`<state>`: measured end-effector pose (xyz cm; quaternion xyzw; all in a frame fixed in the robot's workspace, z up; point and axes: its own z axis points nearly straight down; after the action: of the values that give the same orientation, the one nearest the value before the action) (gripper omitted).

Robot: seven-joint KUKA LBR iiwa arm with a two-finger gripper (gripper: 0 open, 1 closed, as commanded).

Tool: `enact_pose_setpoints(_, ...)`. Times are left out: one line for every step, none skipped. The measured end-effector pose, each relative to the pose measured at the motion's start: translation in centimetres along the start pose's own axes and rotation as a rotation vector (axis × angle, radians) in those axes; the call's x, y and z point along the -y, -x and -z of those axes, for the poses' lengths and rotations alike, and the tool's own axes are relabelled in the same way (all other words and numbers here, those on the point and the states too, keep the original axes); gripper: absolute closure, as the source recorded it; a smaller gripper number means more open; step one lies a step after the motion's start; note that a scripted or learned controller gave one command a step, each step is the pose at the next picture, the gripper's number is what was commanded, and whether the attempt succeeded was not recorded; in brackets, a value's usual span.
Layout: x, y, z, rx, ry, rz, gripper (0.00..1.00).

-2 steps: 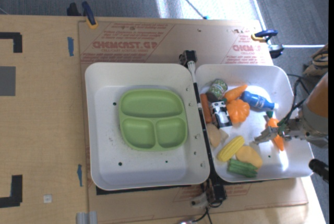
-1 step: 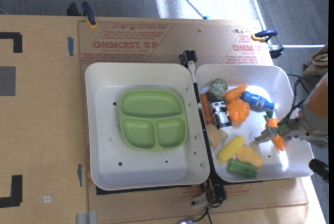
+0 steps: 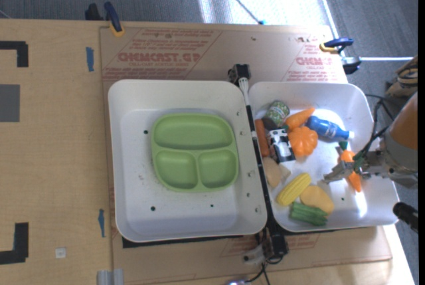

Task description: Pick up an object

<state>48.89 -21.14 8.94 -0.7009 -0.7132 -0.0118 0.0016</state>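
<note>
At the frame's right, the tool (image 3: 346,169) sits low in the right shallow white bin (image 3: 364,103), apparently grasping a small orange carrot-shaped toy (image 3: 350,171).

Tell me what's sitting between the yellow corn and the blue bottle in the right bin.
In the camera view, the orange pumpkin-shaped toy sits between the yellow corn and the blue bottle, with bare white floor of the right bin below it.

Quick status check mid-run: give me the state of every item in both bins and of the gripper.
Green three-compartment plastic tray: flat in the left white bin.
Blue plastic bottle: on its side in the right white bin.
Yellow toy corn cob: lying down.
Orange toy pumpkin: resting among toys.
Two-finger gripper: low over the right bin.
</note>
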Motion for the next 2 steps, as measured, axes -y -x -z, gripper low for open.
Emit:
enact_pose_setpoints(0.0,0.0,0.0,0.0,0.0,0.0,0.0)
enact_pose_setpoints(0.0,0.0,0.0,0.0,0.0,0.0,0.0)
